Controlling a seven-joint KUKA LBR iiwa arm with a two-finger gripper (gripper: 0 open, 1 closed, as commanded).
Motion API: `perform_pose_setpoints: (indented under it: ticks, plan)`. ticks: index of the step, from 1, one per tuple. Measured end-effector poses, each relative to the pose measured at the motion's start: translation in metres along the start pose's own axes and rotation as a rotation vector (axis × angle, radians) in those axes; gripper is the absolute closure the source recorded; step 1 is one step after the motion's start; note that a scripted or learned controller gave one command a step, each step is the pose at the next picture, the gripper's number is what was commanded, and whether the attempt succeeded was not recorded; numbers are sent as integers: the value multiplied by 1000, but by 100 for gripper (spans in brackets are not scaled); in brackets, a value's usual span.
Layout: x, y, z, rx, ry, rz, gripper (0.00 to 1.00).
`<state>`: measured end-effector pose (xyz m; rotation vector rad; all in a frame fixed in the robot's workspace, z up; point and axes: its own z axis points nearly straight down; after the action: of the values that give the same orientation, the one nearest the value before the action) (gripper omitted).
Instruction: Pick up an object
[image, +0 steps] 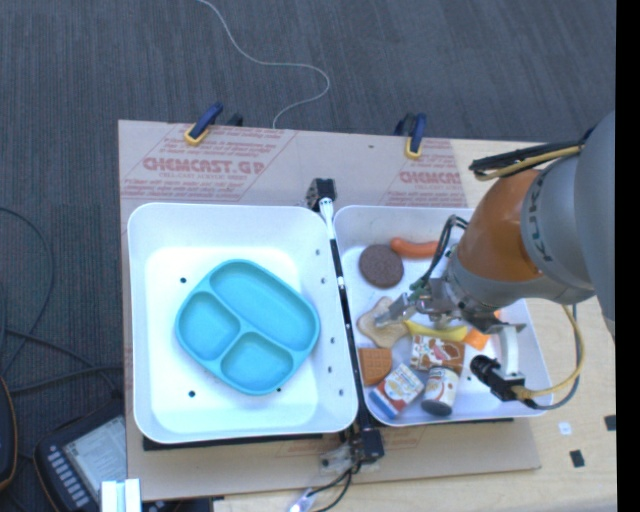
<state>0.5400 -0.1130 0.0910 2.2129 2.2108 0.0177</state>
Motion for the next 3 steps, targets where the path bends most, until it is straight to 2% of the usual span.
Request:
perform_pose_setpoints:
  ticks: [1, 2, 3]
  plan:
    - [-2, 2, -12, -4, -3, 0, 100]
    - [51, -2, -113, 16, 1, -2, 100]
    - [50, -3, -112, 18, 1, -2, 0]
